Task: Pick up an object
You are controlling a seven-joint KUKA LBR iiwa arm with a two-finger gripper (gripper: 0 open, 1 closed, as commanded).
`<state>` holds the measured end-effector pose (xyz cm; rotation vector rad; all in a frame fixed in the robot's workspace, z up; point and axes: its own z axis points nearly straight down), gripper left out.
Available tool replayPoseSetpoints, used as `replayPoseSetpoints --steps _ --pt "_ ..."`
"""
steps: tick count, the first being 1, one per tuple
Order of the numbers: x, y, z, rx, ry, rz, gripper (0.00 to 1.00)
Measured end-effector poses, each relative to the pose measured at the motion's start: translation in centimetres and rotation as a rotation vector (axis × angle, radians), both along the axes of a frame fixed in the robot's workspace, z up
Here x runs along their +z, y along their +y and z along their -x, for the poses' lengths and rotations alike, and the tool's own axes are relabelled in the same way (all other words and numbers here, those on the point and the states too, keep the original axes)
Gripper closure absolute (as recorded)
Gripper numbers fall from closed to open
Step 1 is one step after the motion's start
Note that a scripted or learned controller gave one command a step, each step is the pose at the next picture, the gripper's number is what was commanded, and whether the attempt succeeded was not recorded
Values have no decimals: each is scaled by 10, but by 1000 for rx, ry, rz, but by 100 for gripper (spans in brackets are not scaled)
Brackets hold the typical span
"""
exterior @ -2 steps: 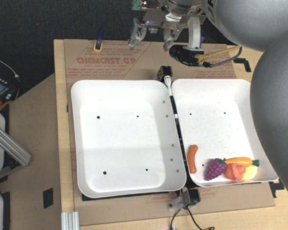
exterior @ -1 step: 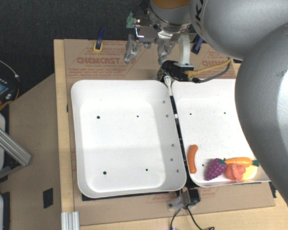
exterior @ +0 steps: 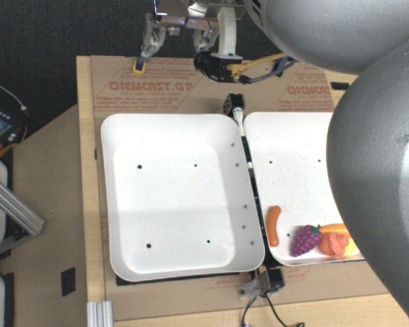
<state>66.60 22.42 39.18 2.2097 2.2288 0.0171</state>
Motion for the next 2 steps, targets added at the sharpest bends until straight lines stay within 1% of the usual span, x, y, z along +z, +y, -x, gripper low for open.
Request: replayPoseSetpoints --steps 1,2 --pt "51 2 130 -1 10 1 0" --pt "151 0 158 -5 -3 -2 0"
